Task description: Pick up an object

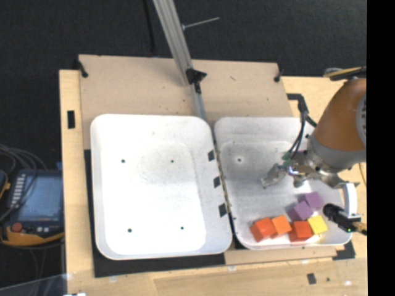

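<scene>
Claw (273,177) above the right bin (247,134), finger state impossible to tell; orange, purple and yellow blocks (290,224) cluster at the near edge

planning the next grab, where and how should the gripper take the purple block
Judging from the view, grip the purple block across its upper-left and lower-right faces, coming straight down. The yellow block and orange block crowd its lower side; its upper-left looks free. The gripper hangs just up-left.

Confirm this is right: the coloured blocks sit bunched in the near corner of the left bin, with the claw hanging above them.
Wrong bin. The camera view shows the coloured blocks bunched in the near corner of the right bin, with the claw hanging above them.
</scene>
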Robot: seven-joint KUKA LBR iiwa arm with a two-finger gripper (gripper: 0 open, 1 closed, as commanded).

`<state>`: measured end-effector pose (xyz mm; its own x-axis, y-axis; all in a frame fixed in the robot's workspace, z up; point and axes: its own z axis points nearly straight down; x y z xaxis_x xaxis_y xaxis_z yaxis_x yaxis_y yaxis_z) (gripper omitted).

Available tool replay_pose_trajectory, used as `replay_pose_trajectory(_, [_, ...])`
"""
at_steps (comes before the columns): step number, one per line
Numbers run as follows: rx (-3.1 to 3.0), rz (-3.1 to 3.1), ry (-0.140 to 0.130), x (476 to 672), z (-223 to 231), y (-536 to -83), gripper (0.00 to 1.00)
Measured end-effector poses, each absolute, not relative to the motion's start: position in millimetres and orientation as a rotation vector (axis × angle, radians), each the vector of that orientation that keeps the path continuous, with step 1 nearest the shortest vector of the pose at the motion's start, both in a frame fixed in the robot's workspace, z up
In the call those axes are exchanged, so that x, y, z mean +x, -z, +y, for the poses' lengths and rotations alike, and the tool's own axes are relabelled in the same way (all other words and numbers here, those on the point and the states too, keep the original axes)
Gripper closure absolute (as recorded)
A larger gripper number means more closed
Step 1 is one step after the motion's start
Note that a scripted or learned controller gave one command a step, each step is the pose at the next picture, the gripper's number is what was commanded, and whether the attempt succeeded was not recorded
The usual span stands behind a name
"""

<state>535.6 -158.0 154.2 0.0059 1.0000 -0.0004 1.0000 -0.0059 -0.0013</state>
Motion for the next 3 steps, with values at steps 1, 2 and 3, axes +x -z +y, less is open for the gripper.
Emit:
replay_pose_trajectory(1, [-2.223,-2.217,-0.005,534.8,-159.0,-101.7,0.00])
replay_pose_trajectory(2, [-2.236,-2.213,0.005,537.1,-160.1,-115.8,1.00])
replay_pose_trajectory(3, [-2.224,-2.230,0.005,546.1,-167.7,-174.9,1.00])
